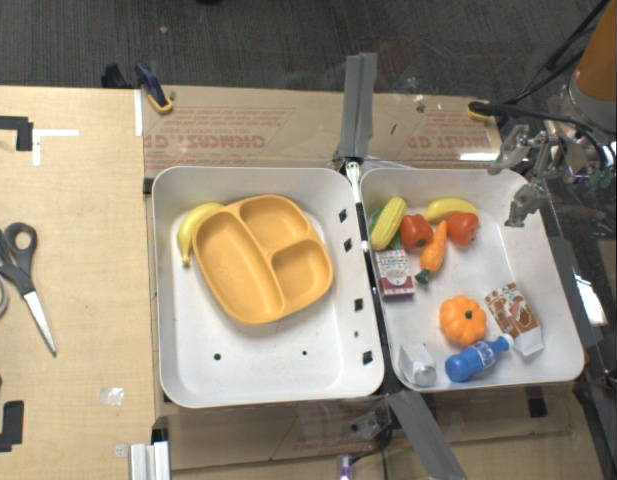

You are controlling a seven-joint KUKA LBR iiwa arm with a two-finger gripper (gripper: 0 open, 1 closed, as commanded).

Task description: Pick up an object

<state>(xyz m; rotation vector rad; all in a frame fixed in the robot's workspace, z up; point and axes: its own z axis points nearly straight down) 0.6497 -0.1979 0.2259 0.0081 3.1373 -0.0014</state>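
Hovering at two o'clock over the right bin [563, 268], gripper [523, 206]; finger state impossible to tell. Risky: crowded corn cob [388, 221], tomato [415, 230], carrot [434, 247] invite slips.

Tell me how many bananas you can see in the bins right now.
2. One banana lies in the left bin, tucked against the yellow divided plate's left edge. The other banana is in the right bin, near its back wall. More could be hidden under the plate.

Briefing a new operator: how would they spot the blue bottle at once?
Look in the right bin, along its near edge. The blue bottle lies on its side there, just below the orange pumpkin, right of a grey carton. It is the sole blue item.
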